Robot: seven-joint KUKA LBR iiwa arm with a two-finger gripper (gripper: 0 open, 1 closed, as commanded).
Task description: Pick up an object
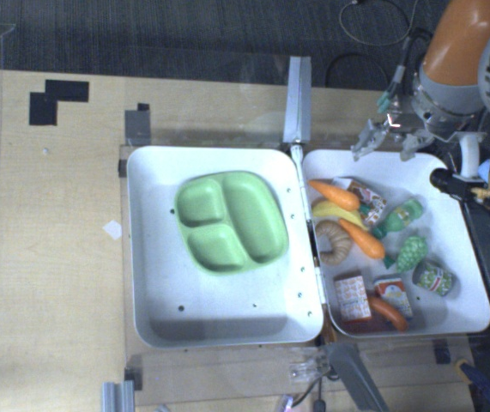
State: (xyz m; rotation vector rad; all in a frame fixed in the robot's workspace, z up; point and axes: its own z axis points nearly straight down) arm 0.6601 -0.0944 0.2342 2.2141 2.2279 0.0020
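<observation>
Here, the grey arm with its orange band (466, 33) reaches in from the right, and its two-finger hand (388, 142) hangs above the far rim of the right shallow white bin (472, 269), its fingers (365, 142) spread apart with nothing between them. The left shallow white bin (154, 239) holds a pale green plastic plate with three compartments (230, 220), lying flat near the middle. The right bin holds the toy groceries: an orange plastic carrot (335, 194) near the far left corner, a second orange carrot (363, 239) just below it, a yellow banana-shaped piece (334, 213) between them, and a brown ring-shaped pastry (334, 241) touching the second carrot. A small green bottle (401, 216) and a knobbly green vegetable (411, 252) lie toward the middle, a green can (434, 278) sits nearer the right wall, and a red-and-white printed packet (353, 296) and a red sausage-shaped piece (384, 311) rest along the near edge. Both bins stand side by side on the pale wooden bench (56, 230).
</observation>
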